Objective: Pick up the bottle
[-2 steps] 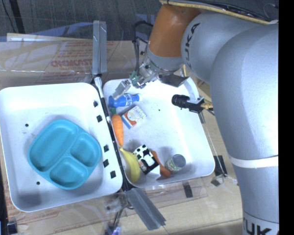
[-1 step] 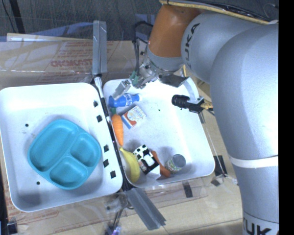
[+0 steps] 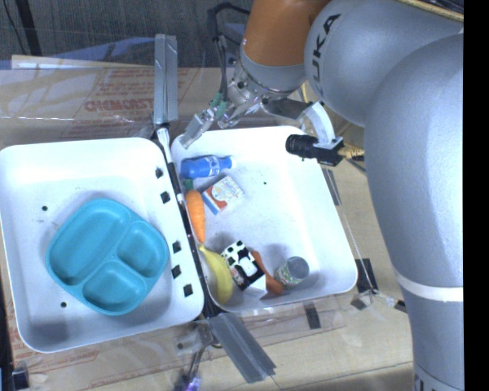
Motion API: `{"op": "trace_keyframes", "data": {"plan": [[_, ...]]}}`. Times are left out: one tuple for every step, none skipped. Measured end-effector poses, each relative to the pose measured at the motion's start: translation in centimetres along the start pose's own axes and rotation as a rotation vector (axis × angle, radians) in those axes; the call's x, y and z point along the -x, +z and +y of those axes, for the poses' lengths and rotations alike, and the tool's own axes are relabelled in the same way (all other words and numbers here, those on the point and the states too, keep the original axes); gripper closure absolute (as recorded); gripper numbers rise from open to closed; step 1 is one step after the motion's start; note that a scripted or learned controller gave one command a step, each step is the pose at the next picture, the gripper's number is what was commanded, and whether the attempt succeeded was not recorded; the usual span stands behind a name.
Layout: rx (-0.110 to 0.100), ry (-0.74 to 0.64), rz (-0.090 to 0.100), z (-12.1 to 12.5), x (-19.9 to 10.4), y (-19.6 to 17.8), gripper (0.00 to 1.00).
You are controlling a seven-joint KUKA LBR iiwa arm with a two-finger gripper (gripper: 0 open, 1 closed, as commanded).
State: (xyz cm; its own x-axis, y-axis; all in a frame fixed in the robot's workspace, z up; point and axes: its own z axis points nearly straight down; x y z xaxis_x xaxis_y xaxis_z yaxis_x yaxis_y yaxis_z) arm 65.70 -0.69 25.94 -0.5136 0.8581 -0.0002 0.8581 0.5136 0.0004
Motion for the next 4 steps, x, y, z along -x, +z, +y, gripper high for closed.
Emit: {"op": "trace_keyframes", "data": {"plan": [[0.0,-0.015,0.0,1.9,-4.4,-2.6,0.0],[-0.004,-0.029,0.0,-0.9,1.3,4.0,0.0],[-0.004,0.026,0.002,-5.9,7.3,9.5,0.0],[-0.002,0.02,0.0,-1.2,2.0,6.7,0.0]]}}
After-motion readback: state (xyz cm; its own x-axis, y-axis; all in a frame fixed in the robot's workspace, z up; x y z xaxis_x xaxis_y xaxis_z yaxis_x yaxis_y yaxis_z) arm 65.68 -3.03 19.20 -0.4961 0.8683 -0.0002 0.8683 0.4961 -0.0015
